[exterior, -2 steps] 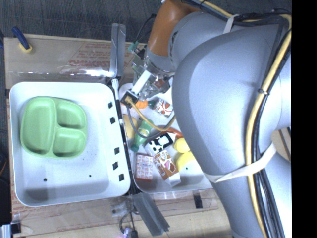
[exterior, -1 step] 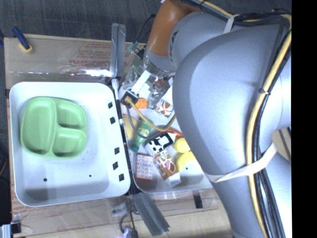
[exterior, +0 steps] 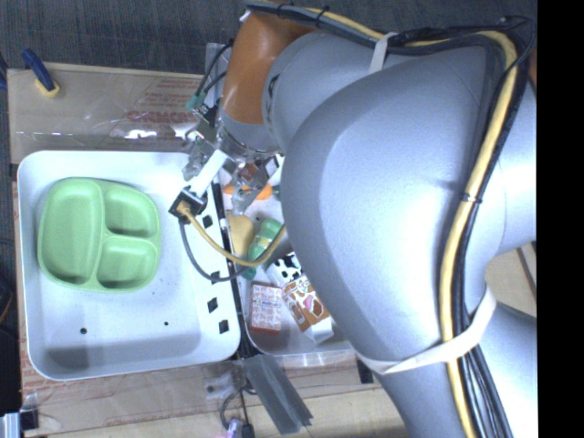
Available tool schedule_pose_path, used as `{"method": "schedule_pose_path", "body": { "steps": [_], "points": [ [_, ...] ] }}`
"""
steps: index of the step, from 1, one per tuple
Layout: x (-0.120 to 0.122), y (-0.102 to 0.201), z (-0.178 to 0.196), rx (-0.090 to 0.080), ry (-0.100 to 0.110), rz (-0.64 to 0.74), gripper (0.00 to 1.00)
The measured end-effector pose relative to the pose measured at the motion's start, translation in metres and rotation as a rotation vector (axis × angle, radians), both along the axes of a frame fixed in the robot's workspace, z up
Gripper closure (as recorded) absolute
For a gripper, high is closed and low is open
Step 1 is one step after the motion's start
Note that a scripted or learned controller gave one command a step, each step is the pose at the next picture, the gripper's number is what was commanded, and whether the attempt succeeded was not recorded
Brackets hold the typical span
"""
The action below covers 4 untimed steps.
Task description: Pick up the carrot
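Observation:
A small orange piece, probably the carrot, shows at the top of the right bin, mostly hidden by the arm. My gripper reaches down into that bin's upper left corner, right beside the orange piece, close to the wall between the two bins. The wrist with its orange band sits above it. The big grey arm body covers most of the right bin.
The left bin holds a green divided plate. Below the gripper in the right bin lie a green bottle, a yellow item, a red-and-white box and a brown carton. A yellow cable loops over the divider.

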State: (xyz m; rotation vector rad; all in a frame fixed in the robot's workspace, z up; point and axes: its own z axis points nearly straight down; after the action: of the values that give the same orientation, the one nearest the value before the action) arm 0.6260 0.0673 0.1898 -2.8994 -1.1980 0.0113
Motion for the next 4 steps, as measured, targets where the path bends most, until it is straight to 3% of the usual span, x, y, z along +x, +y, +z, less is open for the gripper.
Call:
{"method": "schedule_pose_path", "body": {
  "steps": [1,2,3,4],
  "points": [
    [-0.045,-0.019,0.008,0.000,-0.001,0.121,0.00],
    [0.022,0.006,0.000,0.000,-0.003,0.326,0.00],
    [-0.022,0.059,-0.041,0.000,-0.001,0.357,0.00],
    [-0.065,0.044,-0.081,0.003,-0.015,0.315,0.00]
  ]
}}
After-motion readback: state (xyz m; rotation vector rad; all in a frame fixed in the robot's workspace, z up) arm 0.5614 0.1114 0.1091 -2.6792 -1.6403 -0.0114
